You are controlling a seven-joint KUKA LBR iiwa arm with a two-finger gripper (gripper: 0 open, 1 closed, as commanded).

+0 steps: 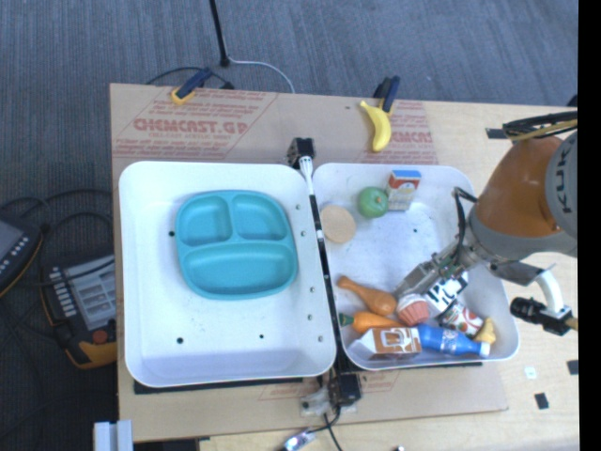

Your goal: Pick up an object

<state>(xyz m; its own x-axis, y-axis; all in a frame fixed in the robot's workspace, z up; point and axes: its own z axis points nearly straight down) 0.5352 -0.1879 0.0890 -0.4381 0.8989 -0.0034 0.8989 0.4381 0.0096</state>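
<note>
Pretty clearly a robotics lab from where I'm sitting. The table (282,111) is just a board with printed lettering, clamped down at the far edge with clamps (191,86), sitting on grey office carpet (94,26). Cables (38,224) trail over the floor on the left next to some electronic gear (80,294), and a thin black stand pole (214,17) rises at the far side.

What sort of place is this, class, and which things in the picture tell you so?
Most likely a robotics lab set up for grasping trials. A robot arm reaches over two white bins on a board clamped to a bench; one holds a blue divided plate, the other toy food, and cables trail across the carpet.
</note>
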